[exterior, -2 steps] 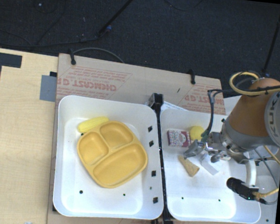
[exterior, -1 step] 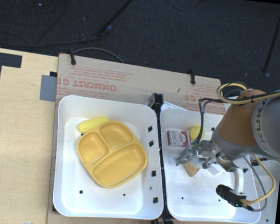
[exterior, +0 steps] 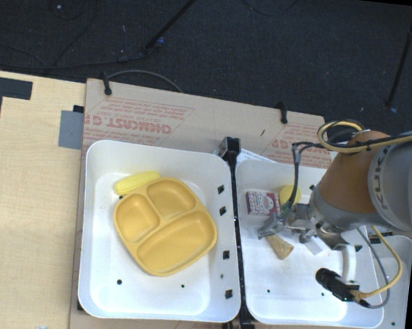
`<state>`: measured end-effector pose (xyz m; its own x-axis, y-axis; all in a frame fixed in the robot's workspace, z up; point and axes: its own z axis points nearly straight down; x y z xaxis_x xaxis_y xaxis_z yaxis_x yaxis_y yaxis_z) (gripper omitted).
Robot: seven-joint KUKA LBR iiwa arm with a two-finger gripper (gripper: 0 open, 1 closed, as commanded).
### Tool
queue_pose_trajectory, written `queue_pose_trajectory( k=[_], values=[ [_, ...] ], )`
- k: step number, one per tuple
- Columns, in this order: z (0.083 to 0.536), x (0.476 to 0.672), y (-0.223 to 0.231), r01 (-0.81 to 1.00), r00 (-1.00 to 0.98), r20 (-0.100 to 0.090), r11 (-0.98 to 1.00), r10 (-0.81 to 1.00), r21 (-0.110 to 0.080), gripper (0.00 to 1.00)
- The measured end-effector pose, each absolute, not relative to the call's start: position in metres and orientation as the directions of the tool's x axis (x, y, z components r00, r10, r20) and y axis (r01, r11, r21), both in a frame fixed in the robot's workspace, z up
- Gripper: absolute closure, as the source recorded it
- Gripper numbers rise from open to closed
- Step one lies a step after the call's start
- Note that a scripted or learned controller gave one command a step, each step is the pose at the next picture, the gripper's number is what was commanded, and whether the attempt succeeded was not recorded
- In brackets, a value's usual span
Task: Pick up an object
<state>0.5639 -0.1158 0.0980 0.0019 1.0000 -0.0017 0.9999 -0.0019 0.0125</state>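
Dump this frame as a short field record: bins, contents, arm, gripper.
left bin: shallow white bin holding a yellow three-compartment plastic tray and a yellow corn-cob-like object at the tray's upper left edge
right bin: shallow white bin holding a small pink-labelled packet, a tan wedge-shaped piece, and a yellow-green round object partly hidden by the arm
arm: over the right bin, reaching in from the right
gripper: low over the tan wedge; no object seen between its fingers
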Motion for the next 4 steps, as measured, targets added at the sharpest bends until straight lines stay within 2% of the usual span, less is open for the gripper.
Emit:
queue_pose_trajectory(
  k=[1, 2, 4],
  values=[
    [0.102, 0.561, -0.116, 1.0, 0.004, -0.001, -0.004, 1.0, 0.005, 1.0],
    [0.161, 0.57, -0.116, 1.0, -0.001, 0.0, 0.001, 1.0, 0.002, 1.0],
    [0.246, 0.575, -0.116, 1.0, -0.001, 0.0, 0.001, 1.0, 0.001, 1.0]
  ],
)
